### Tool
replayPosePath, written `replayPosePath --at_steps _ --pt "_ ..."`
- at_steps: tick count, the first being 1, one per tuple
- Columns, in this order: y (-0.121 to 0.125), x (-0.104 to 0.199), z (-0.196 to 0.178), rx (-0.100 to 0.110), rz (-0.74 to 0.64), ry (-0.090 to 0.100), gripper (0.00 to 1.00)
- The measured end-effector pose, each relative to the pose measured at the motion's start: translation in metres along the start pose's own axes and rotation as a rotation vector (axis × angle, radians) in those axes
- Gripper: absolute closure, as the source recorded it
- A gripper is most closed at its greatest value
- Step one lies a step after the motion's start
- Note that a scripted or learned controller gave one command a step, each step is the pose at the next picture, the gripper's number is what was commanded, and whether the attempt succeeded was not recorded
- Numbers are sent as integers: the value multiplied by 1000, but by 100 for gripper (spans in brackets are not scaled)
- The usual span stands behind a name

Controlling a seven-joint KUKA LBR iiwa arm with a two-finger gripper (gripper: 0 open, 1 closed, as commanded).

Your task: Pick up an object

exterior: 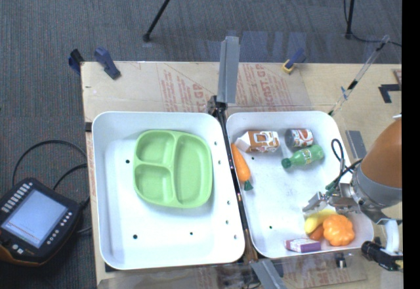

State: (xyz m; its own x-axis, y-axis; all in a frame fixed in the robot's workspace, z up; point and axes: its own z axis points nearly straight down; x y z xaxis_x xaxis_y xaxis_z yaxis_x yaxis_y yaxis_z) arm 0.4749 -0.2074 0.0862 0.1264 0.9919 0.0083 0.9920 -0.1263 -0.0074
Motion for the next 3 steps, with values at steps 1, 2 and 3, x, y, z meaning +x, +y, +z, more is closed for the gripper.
replayPosePath --at_steps 1,2,3 --pt "74 14 -1 -4 33 -2 0" --pt "121 26 -2 -5 -140 -8 0" --pt "159 33 -2 -5 -142 -8 0"
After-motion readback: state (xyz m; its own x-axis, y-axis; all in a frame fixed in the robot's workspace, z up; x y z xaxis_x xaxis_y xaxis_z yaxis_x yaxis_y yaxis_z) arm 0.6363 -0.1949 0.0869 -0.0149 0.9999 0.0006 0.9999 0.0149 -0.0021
